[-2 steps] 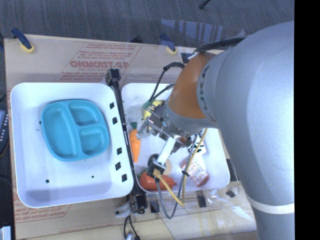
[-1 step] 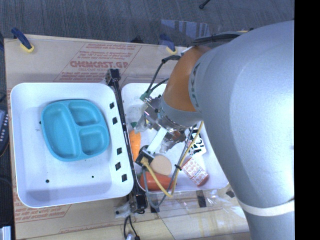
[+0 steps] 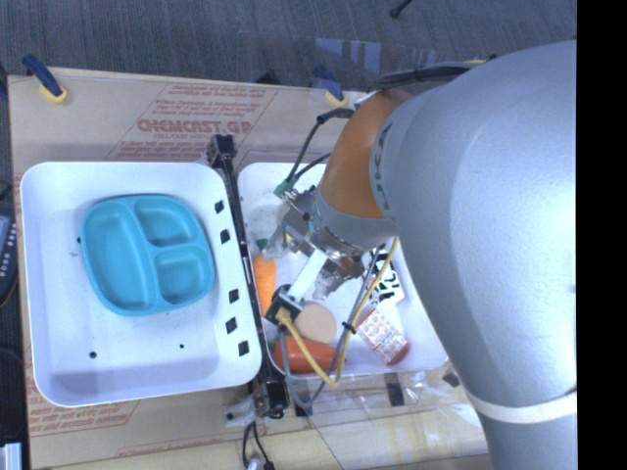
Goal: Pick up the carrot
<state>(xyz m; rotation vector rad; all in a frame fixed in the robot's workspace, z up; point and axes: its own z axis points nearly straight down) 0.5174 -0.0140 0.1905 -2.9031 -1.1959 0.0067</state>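
While looking down on the worktop (image 3: 196, 116), seeing the grey robot arm (image 3: 490, 213) with its orange band (image 3: 353, 174) reaching in from the right and hanging over the right-hand shallow white bin (image 3: 260, 199). Finding the two-finger gripper (image 3: 328, 274) low inside that bin, just below the orange band. Failing to make out the jaws as apart or together, with the wrist's hardware crowding them: cannot tell. Spotting the slim orange carrot (image 3: 265, 282) lying lengthwise on the floor of that right-hand bin, tight along its left wall, just beside the gripper, toward the view's left. Noting a round pale beige disc (image 3: 315, 323) just below the gripper, touching a red-orange rounded piece (image 3: 299, 358) near the bin's front wall. Making out a red-and-white patterned packet (image 3: 384, 338) to the right of the disc. Seeing the left-hand shallow white bin (image 3: 59, 360) holding a light blue plastic divided plate (image 3: 147, 253), lying flat, well apart from the carrot.
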